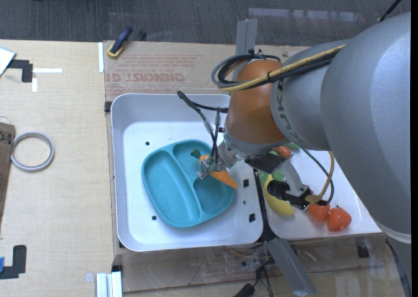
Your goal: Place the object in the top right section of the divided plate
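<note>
Here, a slim orange carrot (224, 177) with green top, clamped between the fingers (208, 170) above the teal divided plate (171, 188).

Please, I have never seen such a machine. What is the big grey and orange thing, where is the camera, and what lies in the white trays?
One camera looks down at a slant on a bench. The big grey robot arm with an orange band reaches in from the right. Its claw hangs over the blue divided plastic plate, which lies in the left shallow white bin. An orange carrot-shaped toy is at the claw's tip, above the plate's right edge; whether it is gripped is unclear. The right bin holds a yellow banana-like toy and red-orange toy fruit. A grey tape ring lies on the wooden bench.
</note>
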